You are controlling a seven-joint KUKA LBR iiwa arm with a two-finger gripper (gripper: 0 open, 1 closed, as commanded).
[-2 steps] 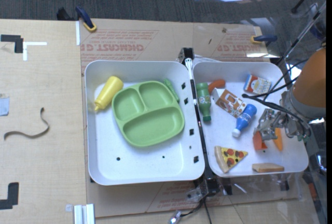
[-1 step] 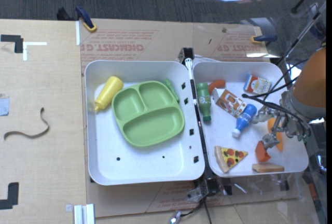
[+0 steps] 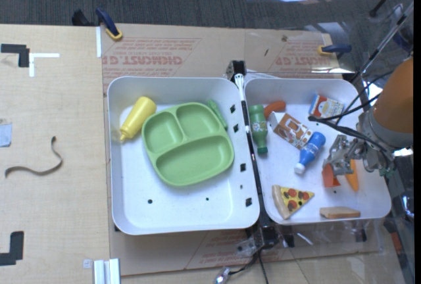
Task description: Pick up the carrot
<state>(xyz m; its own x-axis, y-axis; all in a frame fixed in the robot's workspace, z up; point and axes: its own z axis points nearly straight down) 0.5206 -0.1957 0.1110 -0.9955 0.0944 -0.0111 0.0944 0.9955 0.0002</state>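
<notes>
The carrot (image 3: 353, 179) lies at the right side of the right bin (image 3: 299, 87), close to that bin's right wall, with a short red-orange piece (image 3: 329, 175) just to its left. The jaws (image 3: 341, 159) hang right over the two, and their metal parts cover the carrot's upper end; from here I cannot tell whether they are open or closed, or whether they touch it. There is little room between the carrot and the wall. Lower in the frame, a flat tan block (image 3: 340, 213) sits near the bin's bottom edge, and a pizza slice (image 3: 291, 200) lies left of it. A blue and white bottle (image 3: 310, 152) lies tilted just left of the jaws, beside a brown packet (image 3: 291, 131). A small carton (image 3: 325, 106) and a green bottle (image 3: 257, 129) sit toward the upper part of the bin. Black cables cross the upper right corner. The left bin (image 3: 131, 204) holds a green divided plate (image 3: 188, 142) and a yellow bottle (image 3: 137, 117).
</notes>
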